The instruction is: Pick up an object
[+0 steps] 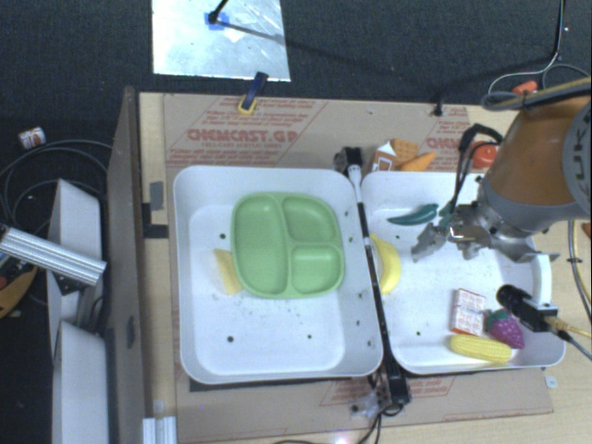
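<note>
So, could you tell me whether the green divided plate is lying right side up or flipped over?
Right side up: the green divided plate in the left bin shows its three hollow compartments facing the camera.

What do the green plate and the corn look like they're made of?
The green plate looks like moulded plastic: one even colour, matte, with rounded dividers. The corn looks like toy plastic, uniformly yellow and smooth, though it is too small to be sure.
</note>
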Tool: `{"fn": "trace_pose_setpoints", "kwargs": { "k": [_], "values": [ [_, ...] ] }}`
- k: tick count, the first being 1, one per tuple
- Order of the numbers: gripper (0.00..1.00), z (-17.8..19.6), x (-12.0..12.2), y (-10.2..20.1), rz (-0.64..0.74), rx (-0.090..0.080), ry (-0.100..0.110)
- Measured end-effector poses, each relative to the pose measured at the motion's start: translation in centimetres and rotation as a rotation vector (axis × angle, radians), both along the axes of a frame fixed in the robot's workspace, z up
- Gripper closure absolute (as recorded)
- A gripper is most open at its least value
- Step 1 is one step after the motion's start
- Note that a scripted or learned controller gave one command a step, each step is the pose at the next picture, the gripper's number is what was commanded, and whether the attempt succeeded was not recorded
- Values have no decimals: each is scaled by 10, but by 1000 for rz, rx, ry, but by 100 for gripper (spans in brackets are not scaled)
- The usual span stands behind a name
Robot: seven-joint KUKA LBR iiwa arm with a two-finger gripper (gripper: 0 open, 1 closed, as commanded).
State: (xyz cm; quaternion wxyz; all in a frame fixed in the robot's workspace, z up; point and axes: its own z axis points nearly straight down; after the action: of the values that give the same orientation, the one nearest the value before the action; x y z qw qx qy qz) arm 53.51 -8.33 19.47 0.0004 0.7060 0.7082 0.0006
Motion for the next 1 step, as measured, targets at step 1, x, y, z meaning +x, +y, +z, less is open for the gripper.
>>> {"fn": "trace_pose_setpoints", "kwargs": {
  "k": [1],
  "values": [
    [0,-96,1,-5,-3,-4,-8]
  ]
}}
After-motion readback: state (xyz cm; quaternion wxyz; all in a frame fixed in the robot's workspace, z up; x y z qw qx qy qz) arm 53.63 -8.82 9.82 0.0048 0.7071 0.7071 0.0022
